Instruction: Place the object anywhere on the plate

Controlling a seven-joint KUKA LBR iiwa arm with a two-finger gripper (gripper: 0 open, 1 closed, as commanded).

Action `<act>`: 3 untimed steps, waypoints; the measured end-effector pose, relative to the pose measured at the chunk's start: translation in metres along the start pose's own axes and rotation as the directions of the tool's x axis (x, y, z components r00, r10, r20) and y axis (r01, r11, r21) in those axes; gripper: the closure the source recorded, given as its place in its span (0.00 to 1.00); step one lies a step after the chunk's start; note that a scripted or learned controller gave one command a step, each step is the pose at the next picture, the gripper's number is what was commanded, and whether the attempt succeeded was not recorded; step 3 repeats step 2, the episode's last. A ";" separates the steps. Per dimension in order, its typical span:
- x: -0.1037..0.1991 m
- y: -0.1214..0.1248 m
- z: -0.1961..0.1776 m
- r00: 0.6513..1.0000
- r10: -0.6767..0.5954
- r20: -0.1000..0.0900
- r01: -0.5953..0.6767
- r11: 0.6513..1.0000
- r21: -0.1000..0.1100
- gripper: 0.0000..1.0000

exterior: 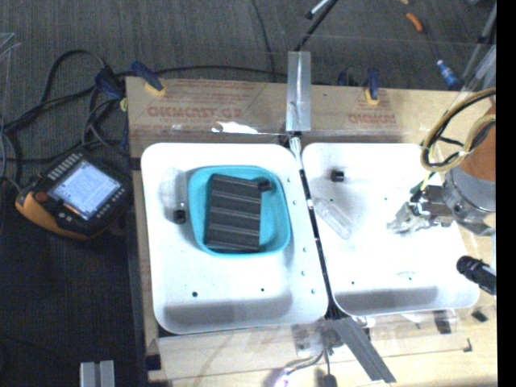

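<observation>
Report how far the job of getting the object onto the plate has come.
Done, by the look of it: a dark ridged block lies on the blue plate in the left bin. In hand: nothing I can make out; the gripper sits over the right bin, away from the plate. Left: a clear tube and a small black piece lie in the right bin, if either is meant.
</observation>
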State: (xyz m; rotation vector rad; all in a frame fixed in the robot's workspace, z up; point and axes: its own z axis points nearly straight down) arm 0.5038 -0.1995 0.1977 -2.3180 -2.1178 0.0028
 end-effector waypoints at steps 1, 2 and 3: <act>0.000 0.000 0.000 1.000 0.000 0.000 0.000 1.000 0.000 0.00; -0.005 0.010 -0.179 0.992 -0.128 0.004 0.128 0.992 -0.003 0.00; -0.005 0.010 -0.179 0.992 -0.128 0.004 0.128 0.992 -0.003 0.00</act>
